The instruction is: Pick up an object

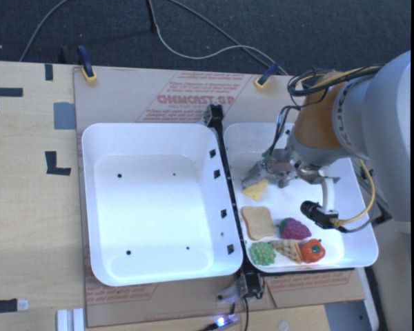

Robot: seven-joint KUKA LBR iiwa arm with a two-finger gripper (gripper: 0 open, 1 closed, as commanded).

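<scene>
The gripper (pixel 257 180) sat low in the right bin (pixel 355 254), its fingers closed around the yellow wedge (pixel 256 189) at centre-right of the frame. The toast slice (pixel 257 221), purple grapes (pixel 294 228), green piece (pixel 262 253) and tomato (pixel 311 250) lay clustered lower right, likely left for later picks

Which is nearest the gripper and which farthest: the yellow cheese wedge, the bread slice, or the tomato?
Measured from the gripper in the camera view:
1. Yellow cheese wedge, right at its tip.
2. Bread slice, further toward the right bin's near edge.
3. Tomato, in that bin's near corner.
</scene>
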